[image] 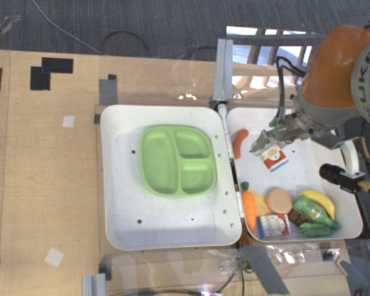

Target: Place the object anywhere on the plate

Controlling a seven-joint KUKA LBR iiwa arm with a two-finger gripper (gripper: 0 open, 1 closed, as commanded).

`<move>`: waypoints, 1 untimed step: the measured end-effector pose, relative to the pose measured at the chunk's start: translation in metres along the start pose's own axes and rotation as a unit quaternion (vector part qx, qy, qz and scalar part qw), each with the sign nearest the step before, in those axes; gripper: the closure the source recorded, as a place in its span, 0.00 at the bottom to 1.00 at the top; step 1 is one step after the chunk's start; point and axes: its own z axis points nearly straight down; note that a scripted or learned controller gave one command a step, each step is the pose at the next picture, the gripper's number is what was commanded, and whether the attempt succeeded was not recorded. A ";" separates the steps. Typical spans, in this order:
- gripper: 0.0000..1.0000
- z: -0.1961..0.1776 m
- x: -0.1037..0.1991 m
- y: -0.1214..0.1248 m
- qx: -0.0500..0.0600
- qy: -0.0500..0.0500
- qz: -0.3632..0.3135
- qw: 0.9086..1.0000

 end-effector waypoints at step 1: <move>1.00 0.036 0.083 0.037 0.001 0.002 -0.014 1.000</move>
